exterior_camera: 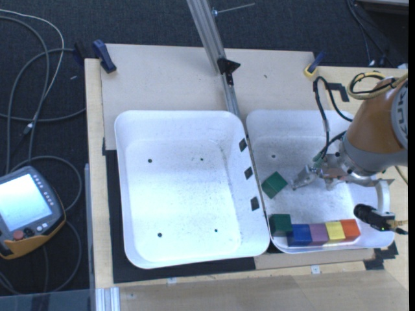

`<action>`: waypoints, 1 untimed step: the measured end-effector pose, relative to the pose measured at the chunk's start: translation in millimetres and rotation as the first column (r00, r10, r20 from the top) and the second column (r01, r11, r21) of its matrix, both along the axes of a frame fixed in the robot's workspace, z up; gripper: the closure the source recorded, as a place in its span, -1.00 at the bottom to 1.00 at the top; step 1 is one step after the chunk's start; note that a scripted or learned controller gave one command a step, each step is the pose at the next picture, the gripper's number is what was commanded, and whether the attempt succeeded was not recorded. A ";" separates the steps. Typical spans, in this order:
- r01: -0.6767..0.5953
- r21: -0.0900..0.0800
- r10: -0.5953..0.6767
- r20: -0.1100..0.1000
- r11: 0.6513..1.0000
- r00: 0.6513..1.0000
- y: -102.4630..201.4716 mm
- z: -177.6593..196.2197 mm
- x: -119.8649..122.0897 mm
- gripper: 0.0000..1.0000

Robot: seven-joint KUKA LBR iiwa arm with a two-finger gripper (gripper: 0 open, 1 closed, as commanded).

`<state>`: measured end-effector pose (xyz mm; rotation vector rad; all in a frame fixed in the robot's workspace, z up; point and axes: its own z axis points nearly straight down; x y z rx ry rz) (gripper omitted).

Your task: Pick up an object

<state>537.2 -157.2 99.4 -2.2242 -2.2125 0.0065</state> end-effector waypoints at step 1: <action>-0.001 -0.016 0.001 0.009 1.000 1.000 47.5 1.8 14.0 -1.00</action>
